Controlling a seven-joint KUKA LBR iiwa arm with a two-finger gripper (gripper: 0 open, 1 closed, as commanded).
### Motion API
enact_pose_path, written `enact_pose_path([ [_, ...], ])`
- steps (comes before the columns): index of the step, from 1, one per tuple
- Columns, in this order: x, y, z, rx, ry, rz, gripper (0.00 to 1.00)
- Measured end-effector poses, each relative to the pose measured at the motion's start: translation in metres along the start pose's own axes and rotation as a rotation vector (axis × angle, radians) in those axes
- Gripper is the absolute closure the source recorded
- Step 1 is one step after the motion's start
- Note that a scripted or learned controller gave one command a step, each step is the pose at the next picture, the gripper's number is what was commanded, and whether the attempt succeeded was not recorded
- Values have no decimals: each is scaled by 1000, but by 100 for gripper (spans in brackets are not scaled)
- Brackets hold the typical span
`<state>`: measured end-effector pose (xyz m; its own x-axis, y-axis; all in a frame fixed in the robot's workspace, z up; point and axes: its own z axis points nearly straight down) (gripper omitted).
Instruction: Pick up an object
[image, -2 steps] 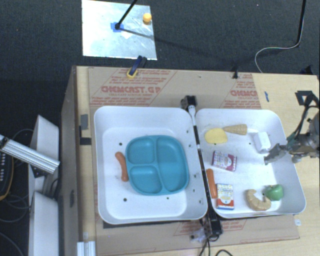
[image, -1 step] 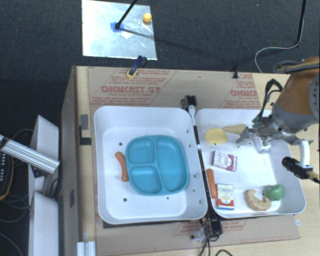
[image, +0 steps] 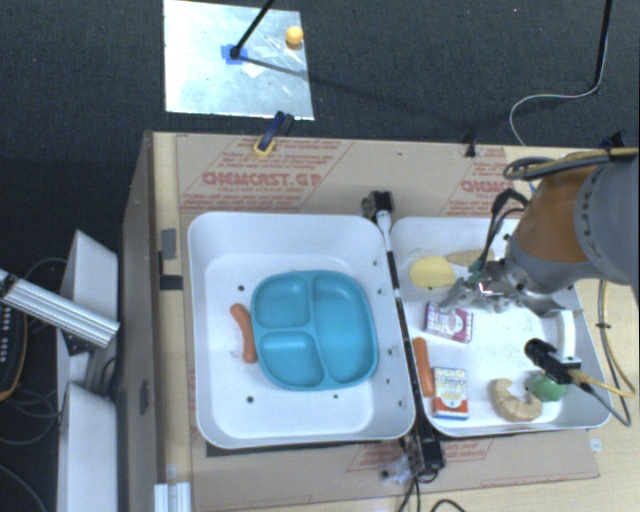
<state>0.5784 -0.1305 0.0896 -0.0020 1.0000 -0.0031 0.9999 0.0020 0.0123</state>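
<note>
My gripper hangs low over the back half of the right bin, at the end of the grey arm with the orange band. It is just right of a yellow lemon-shaped object and just above a small white and purple packet. Nothing can be seen held in it. Toward the front of this bin lie an orange sausage, a red and yellow box, a beige croissant-shaped piece and a small green object.
The left bin holds a blue divided plate with another orange sausage lying to its left. A ridge separates the two bins. The arm covers the right bin's back right corner.
</note>
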Motion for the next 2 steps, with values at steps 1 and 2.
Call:
enact_pose_path([
  [1, 41, 68, 5, 9, 4, -3, 0],
  [2, 24, 87, 7, 35, 11, 1, 0],
])
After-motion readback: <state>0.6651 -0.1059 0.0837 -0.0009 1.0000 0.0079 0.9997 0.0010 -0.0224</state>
